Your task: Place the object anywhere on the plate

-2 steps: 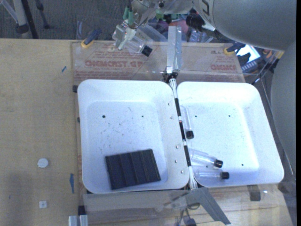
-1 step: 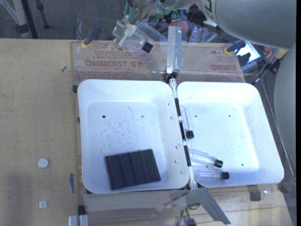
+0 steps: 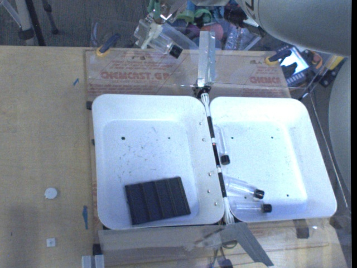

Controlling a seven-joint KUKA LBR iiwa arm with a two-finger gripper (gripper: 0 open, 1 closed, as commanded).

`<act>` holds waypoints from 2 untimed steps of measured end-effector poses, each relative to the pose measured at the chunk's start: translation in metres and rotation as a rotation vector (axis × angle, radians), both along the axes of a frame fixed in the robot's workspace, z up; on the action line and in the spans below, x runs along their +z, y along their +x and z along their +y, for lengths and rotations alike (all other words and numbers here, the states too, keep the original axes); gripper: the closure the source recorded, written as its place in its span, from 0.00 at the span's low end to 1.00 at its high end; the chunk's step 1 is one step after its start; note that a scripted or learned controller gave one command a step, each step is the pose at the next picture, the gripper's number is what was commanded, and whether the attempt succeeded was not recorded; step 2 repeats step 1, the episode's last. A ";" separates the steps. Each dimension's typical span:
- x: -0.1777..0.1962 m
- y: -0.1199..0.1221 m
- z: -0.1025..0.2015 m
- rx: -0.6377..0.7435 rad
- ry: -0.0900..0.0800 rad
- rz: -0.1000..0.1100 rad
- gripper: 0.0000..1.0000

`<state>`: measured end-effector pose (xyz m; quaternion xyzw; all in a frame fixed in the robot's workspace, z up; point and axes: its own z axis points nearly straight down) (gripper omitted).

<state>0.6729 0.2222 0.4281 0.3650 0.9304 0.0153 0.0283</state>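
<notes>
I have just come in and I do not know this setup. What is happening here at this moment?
A grey robot arm is raised above the back edge of the bench, and its gripper is carrying a clear tube with a black cap. The dark ridged plate lies in the left bin, near its front, with nothing on it yet. Three more clear tubes with black caps lie in the right bin, near the divider.

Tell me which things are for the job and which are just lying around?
For the job: clear tube above the bins; dark ribbed plate in the left bin.
Just lying about: capped tubes in the right bin; small white disc on the bench.
</notes>
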 end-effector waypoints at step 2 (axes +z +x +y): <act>-0.112 -0.013 -0.005 0.001 -0.008 0.064 1.00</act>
